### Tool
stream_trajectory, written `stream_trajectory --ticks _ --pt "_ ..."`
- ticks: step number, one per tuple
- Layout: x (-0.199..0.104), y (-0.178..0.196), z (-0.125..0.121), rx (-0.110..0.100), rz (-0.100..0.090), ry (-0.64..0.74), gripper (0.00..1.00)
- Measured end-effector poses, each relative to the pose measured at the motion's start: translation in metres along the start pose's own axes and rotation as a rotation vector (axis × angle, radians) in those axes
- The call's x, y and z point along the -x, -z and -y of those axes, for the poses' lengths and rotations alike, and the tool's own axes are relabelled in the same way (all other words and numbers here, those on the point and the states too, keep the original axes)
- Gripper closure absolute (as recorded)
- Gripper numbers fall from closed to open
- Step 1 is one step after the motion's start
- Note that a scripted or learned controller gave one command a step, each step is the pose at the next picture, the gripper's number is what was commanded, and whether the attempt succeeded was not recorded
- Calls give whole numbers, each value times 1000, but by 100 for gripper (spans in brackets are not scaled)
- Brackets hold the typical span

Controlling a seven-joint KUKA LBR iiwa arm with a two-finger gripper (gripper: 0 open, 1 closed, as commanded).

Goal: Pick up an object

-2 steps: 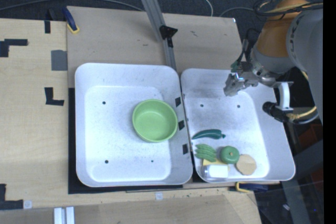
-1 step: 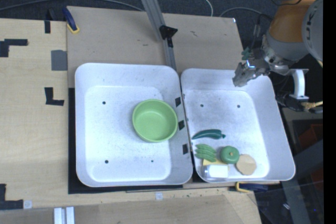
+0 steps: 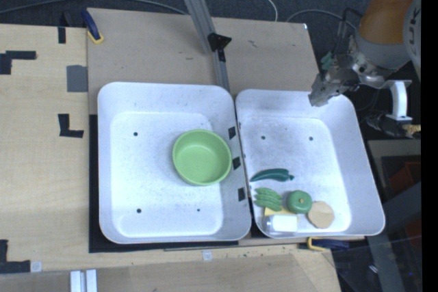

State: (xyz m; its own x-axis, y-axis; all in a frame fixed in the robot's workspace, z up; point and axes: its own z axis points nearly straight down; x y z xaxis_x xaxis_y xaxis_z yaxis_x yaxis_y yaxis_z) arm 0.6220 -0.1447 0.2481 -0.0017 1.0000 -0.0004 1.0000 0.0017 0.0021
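Grey and two-fingered, the gripper hangs at the far right corner of the right-hand shallow white bin, its tip over the bin's rim; whether it is released or clenched cannot be told from this slant, and nothing shows in its grasp. Above it rises the grey arm with its orange band, reaching in from the right side of the bench. All the small objects in this bin lie well apart from the gripper, gathered at the near end: a dark green curved pepper-like piece lies nearest the middle of the bin, below it a light green ridged vegetable-shaped toy, just beside that a round green toy with a brown stem spot, then a tan round disc near the right corner, and a white rectangular block resting on something yellow against the near wall. To the left, touching along the shared edge, sits the second shallow white bin, holding a light green round plastic bowl upright toward its right side. A grey metal pole slants across the tan wooden bench behind both bins.
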Motion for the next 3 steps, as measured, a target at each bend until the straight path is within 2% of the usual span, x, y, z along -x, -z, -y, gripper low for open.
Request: stream_trajectory --ticks 1,3 --pt "-53 -13 11 -6 -2 3 100" --pt "-149 -8 17 -5 -1 4 100"
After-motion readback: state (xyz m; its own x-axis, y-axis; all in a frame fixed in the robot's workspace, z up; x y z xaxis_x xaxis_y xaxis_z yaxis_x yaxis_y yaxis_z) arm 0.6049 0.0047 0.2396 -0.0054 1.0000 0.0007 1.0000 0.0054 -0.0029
